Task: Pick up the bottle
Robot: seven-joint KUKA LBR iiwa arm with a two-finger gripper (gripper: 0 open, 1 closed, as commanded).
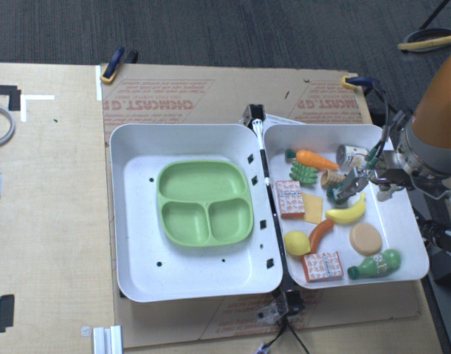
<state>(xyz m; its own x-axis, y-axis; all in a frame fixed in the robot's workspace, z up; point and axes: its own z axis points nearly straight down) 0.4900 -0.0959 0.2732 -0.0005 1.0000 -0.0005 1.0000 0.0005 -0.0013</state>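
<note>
We see the green bottle (375,264) lying in the right bin's (413,227) near corner, well apart from our gripper (348,186), whose fingers hang above the banana (346,212); their spread we cannot tell.

The bench (48,220) bears cardboard (166,98) under two white bins (129,220).

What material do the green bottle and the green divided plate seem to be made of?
Green bottle: probably plastic, glossy; it shows bright highlights and a uniform toy-like colour. Green divided plate: likely plastic or silicone, matte; its pale surface is even, with soft rounded edges and almost no shine.
</note>
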